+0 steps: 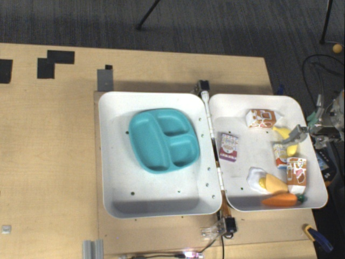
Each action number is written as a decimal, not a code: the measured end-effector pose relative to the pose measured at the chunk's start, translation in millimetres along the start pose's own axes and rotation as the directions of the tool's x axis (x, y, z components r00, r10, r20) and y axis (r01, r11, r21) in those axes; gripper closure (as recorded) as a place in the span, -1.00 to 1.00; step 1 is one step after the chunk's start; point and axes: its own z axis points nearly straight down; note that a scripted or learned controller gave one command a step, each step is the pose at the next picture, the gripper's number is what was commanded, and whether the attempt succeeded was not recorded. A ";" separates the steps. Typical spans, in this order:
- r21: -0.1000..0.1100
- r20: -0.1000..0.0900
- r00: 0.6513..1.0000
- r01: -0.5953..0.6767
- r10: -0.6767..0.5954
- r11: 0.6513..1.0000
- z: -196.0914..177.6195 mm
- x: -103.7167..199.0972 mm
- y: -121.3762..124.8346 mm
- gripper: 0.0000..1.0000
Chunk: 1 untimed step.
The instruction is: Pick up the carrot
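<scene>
I see the carrot (280,200) lying against the right bin's (237,112) near wall, untouched. Gripper (295,134) hangs further back over packets; grip state indiscernible.

Arm: enters frame at 3 o'clock, mostly cropped | Wrist: metallic hardware at right edge | Gripper (298,133): reaches toward 9 o'clock, tilted slightly down | Fingers: grey tips close together, state unclear
</scene>
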 end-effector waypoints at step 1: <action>0.004 -0.005 0.921 0.389 -0.389 0.921 120.3 39.6 2.0 -1.00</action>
